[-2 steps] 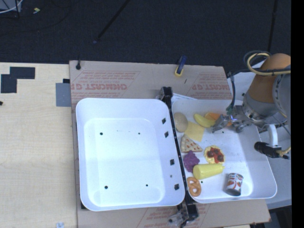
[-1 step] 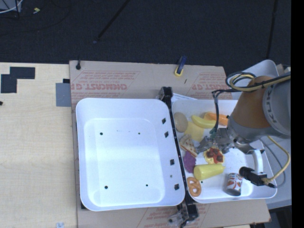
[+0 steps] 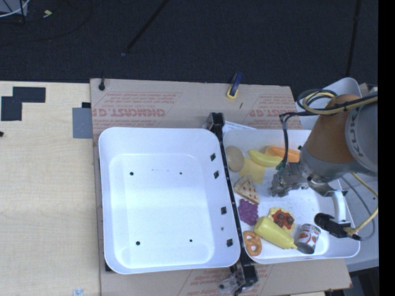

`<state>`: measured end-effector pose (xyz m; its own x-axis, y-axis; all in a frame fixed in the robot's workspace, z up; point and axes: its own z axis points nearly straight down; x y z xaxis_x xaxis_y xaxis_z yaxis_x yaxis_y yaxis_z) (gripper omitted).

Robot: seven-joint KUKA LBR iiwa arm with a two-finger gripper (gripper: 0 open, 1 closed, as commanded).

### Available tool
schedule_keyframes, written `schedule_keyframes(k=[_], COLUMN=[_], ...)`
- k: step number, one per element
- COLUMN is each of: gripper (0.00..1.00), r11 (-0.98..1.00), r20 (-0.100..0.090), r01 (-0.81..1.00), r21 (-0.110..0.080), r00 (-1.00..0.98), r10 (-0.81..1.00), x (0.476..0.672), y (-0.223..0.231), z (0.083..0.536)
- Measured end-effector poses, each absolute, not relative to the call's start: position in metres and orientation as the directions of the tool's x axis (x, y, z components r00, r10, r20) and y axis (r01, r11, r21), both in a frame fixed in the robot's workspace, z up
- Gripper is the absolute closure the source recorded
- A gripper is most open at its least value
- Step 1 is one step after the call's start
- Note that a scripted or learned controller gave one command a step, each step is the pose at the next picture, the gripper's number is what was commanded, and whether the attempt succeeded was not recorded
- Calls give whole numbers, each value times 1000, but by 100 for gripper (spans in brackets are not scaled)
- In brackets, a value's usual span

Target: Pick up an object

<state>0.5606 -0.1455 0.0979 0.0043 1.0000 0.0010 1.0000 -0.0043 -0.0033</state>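
Hand [image 3: 281,184] hovers low in the right bin [image 3: 333,251] at mid-right frame, grip state unclear; reaching step, next needing descent onto the nearby banana [image 3: 264,158].

We see small toy foods in the right white bin [image 3: 321,254]: a yellow plastic banana [image 3: 264,158] (curved) and a purple grape bunch [image 3: 248,211].

One fixed camera looks down slantwise on both bins [image 3: 160,251] from above.
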Motion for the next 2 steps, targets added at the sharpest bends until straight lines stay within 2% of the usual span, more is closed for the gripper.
schedule_keyframes(k=[1,2], gripper=[100,100], r11=[14,-3], r20=[5,1], r01=[1000,1000], r21=[8,-7], r00=[-14,3], r10=[1000,1000], x=[593,555], y=[-17,-13], z=[193,187])
